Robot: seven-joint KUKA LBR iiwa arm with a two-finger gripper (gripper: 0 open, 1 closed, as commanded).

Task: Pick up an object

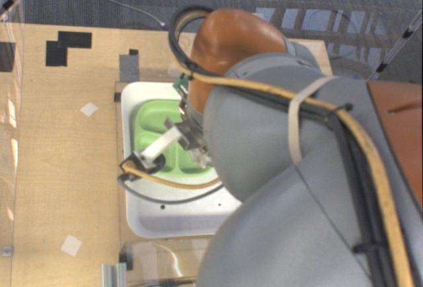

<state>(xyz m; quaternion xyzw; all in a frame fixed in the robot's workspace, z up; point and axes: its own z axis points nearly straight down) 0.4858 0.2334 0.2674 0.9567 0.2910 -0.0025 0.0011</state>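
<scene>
- arm reaches in steep, wrist bent down into the white bin; gripper sits low over the green tray, which reads as a top-down grasp approach
- tray lies flat on the bin floor, directly below the gripper and running out past it on the side away from the arm; likely the target, as it's the one loose thing I can see near the gripper
- grip state: can't tell, the wrist body blocks the business end; can't confirm contact or a hold either
- tray look: lime green, glossy moulded plastic, rounded corners, raised rim, seems to have a ridge splitting it into wells
- judgement: rim or ridge is the graspable part; a pinch on the smooth flat floor would probably slip
</scene>
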